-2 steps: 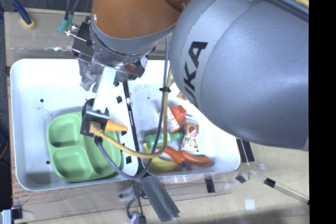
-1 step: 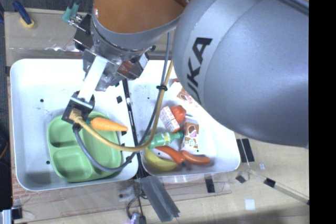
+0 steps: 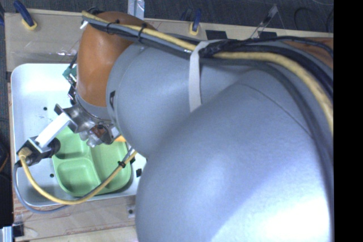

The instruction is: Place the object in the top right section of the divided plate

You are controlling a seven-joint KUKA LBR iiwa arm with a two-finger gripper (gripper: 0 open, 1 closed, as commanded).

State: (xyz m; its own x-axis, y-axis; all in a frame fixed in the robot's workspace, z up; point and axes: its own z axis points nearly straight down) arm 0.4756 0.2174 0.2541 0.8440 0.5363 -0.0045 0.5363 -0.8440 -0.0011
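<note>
Filling my view, the grey arm (image 3: pixel 238 144) hangs over the left bin (image 3: pixel 28 82) above the green divided plate (image 3: pixel 85 173), hiding the jaws so I cannot tell their state or find the object, so I judge placement unconfirmed.

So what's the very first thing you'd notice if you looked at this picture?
The huge grey robot arm fills the right and middle of the view, with its orange band at upper left and a yellow cable running along its top. Under its wrist, at lower left, a bright green divided plate lies in the white bin.
</note>
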